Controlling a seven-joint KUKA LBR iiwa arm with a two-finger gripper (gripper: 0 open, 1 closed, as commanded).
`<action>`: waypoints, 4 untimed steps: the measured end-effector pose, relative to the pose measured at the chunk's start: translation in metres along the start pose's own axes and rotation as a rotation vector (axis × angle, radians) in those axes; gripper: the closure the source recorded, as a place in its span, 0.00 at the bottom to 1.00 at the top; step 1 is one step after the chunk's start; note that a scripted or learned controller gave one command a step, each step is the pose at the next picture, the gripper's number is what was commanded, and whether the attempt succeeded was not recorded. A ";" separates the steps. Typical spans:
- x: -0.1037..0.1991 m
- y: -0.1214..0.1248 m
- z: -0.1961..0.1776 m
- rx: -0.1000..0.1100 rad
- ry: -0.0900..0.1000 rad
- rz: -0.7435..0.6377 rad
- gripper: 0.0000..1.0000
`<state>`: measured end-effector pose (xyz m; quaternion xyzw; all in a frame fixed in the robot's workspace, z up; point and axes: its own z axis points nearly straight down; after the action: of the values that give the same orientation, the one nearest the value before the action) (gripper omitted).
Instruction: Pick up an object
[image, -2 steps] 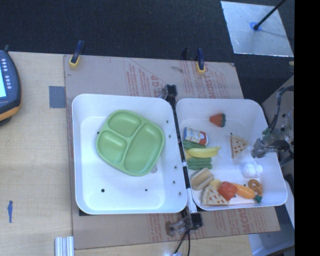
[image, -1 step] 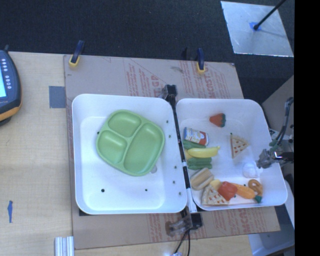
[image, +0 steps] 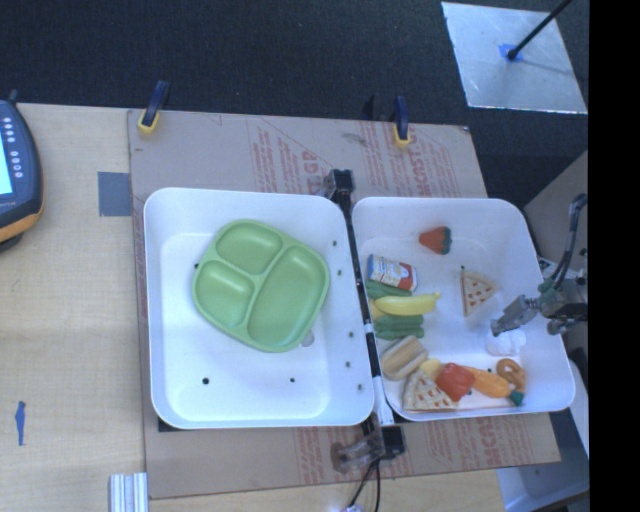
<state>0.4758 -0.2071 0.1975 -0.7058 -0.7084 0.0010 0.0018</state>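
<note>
The right bin (image: 505, 212) holds several toy foods: a strawberry (image: 435, 239), a small labelled can (image: 390, 271), a banana (image: 405, 304), a green vegetable (image: 398, 326), a hot dog (image: 403, 356), a toast wedge (image: 477, 291), a sandwich triangle (image: 427, 394), a red pepper (image: 455, 380), a carrot (image: 492, 384) and a pretzel (image: 510, 371). My gripper (image: 512, 316) reaches in over the right side of this bin, just right of the toast wedge and above the pretzel. Nothing is seen held in it.
The left bin (image: 170, 300) carries a green divided plate (image: 262, 285). Both bins rest on a cardboard sheet (image: 250, 150) clamped at the back. A handheld pendant (image: 15, 170) lies at the bench's left edge.
</note>
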 end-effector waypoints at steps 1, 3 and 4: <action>0.028 0.075 0.063 -0.001 0.000 -0.007 0.00; 0.045 0.185 0.041 -0.012 -0.002 -0.004 0.00; 0.147 0.178 0.002 -0.006 0.003 -0.009 0.00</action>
<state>0.6535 -0.0600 0.1950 -0.7026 -0.7116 -0.0024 0.0007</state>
